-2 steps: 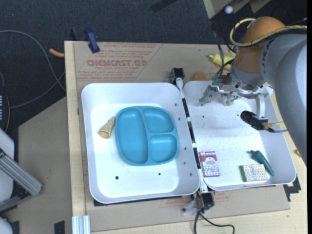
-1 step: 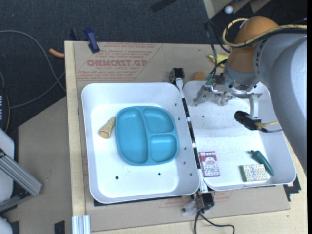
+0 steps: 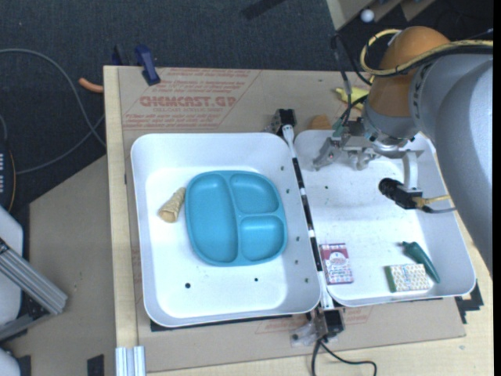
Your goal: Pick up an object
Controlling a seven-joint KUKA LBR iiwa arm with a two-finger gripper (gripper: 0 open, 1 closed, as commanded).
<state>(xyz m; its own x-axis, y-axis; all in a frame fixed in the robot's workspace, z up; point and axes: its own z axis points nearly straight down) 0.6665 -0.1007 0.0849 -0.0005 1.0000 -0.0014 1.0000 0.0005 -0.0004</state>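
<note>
Brown bench [image 3: 196,100] under two white bins [image 3: 156,288]

Blue tray [image 3: 235,225] fills left bin [image 3: 149,210] centre; right bin [image 3: 356,202] middle open.

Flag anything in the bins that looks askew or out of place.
Nothing is spilled or damaged. The blue divided plate sits slightly rotated in the left bin, with a small cone-shaped item touching its left edge.

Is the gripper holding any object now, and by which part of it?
It cannot be told: the gripper sits at the right bin's far edge, and nothing shows between its fingers.
</note>
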